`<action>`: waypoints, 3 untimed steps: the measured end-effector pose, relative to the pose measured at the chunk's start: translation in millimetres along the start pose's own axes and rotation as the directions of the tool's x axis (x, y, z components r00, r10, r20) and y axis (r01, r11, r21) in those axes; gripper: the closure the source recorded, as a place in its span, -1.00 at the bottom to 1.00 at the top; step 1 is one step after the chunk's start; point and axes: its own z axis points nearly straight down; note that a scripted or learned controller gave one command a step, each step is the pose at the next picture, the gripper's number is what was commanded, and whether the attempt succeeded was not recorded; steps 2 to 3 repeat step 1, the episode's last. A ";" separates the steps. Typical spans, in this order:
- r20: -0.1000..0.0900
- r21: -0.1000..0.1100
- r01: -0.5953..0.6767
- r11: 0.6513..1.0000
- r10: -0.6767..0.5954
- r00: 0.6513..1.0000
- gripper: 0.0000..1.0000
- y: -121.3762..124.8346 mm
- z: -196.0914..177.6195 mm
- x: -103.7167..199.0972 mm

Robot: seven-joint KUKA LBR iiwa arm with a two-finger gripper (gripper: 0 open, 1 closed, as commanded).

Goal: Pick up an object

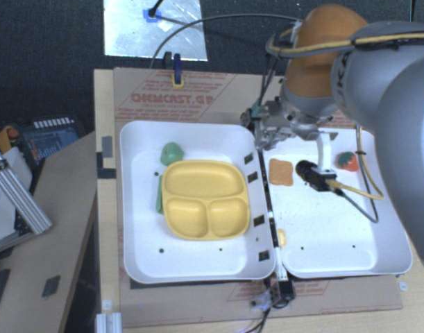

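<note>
Looking at the orange-brown piece, I see a thin, flat square with soft corners. It lies in the right bin, close to the left wall at the far end. The tool hangs just beside it, over the far end of the wall between the bins. I cannot tell if it is apart or together. I judge this is the approach, with no grasp yet. Next, I think, it must shift over the piece and go down, and such a flat thing may slip. Nearby lies a small red-green object. The left bin holds a yellow tray.
</note>
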 end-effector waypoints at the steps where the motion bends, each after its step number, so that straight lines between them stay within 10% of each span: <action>1: 0.000 -0.001 0.000 1.000 0.000 1.000 1.00 -2.5 -15.4 52.2; 3: 0.000 -0.001 0.000 1.000 0.000 1.000 1.00 -2.5 -15.4 52.2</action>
